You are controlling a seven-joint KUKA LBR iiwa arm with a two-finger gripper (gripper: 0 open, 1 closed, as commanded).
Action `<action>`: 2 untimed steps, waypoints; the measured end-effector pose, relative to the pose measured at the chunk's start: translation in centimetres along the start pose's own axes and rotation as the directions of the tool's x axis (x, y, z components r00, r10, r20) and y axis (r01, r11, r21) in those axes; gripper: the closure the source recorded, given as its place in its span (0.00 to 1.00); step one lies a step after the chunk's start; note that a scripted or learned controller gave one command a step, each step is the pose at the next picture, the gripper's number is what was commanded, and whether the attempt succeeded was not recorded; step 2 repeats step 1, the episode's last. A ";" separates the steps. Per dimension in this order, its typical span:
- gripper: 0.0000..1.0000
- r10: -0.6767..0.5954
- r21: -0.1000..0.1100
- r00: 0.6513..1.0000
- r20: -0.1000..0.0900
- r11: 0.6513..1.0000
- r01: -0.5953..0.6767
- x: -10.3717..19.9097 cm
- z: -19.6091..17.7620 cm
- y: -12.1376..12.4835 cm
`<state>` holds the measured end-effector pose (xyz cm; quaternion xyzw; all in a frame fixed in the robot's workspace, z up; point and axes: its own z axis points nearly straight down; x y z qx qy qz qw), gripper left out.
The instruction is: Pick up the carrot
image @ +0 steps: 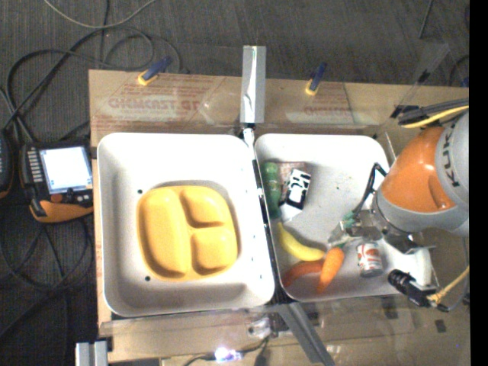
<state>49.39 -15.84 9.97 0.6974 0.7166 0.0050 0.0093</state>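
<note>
The arm (427,181) reaches over the right rim of the right bin (335,145), its orange band above that bin's near right corner. The left bin (114,219) carries a yellow tray (187,231) at its centre. In the right bin, the carrot (330,268) lies by the near edge, its long axis slanted, the thick end up toward the wrist and the tip toward the near edge. A banana (296,244) lies just left of it, a red can (370,258) just right. The gripper (352,231) hangs just above and right of the carrot's thick end; whether it is apart or together cannot be told. A short drop toward the near edge looks needed.
</note>
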 end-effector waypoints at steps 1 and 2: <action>1.00 -0.085 0.022 0.996 -0.009 0.996 0.086 8.1 -8.3 0.3; 1.00 -0.085 0.022 0.996 -0.009 0.996 0.086 8.1 -8.3 0.3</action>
